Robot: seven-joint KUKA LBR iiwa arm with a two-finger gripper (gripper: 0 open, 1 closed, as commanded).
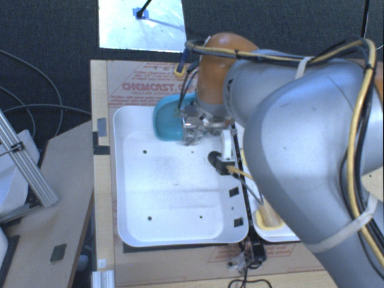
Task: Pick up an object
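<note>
Overhead, my grey arm (pixel 300 143) dominates, reaching over the left white bin (pixel 162 215). My gripper (pixel 191 134) sits against a blue object (pixel 167 120) in the bin's far corner; its state I cannot tell.

Looked like robotics lab or test cell, not home. Big grey industrial arm (pixel 300 137) with orange band (pixel 219 65), yellow and black cables (pixel 360 161) strapped along it. Tabletop (pixel 102 179) covered by printed cardboard sheet (pixel 144 83) under shallow white bin (pixel 174 191). Dark carpet-like floor (pixel 42 23) around, loose black wires (pixel 36 107) trailing over it. Aluminium extrusion rail (pixel 24 161) leaned at left. Shiny reflective panel (pixel 141 17) lay beyond tabletop.
</note>
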